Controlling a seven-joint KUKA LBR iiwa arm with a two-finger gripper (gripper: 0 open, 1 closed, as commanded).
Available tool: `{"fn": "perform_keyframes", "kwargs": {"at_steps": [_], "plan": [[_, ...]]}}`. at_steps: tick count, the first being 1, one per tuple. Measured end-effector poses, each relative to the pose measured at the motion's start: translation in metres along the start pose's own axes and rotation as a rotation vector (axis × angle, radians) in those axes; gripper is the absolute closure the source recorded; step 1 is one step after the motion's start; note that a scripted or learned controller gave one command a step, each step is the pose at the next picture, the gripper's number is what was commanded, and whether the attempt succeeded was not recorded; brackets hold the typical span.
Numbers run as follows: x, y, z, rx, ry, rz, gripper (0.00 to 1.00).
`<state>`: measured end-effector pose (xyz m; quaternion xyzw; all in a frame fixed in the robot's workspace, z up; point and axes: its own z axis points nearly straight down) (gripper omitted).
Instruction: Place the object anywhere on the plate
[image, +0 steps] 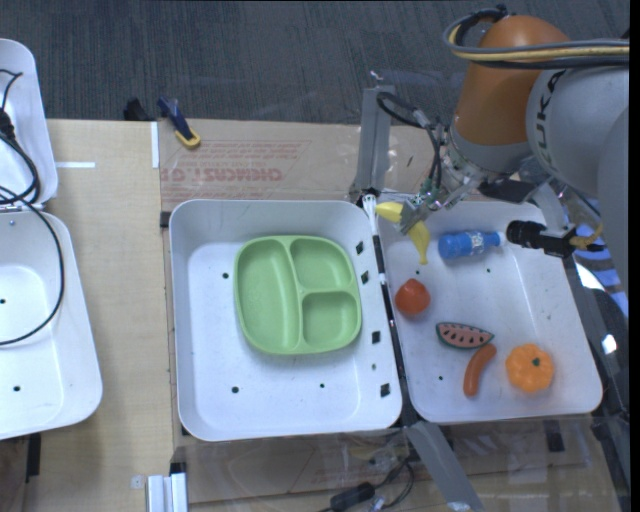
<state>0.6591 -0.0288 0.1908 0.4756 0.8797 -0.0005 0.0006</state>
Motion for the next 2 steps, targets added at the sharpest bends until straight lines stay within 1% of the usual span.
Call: {"fn": "perform_keyframes", "kwargs": {"at_steps": [1, 2], "plan": [[0.0748, 0.0044, -0.0009, 0.0, 0.001, -0.028, 1.0], [0.0744, 0.0041, -0.0009, 0.0, 0.001, -0.027, 0.0]]}}
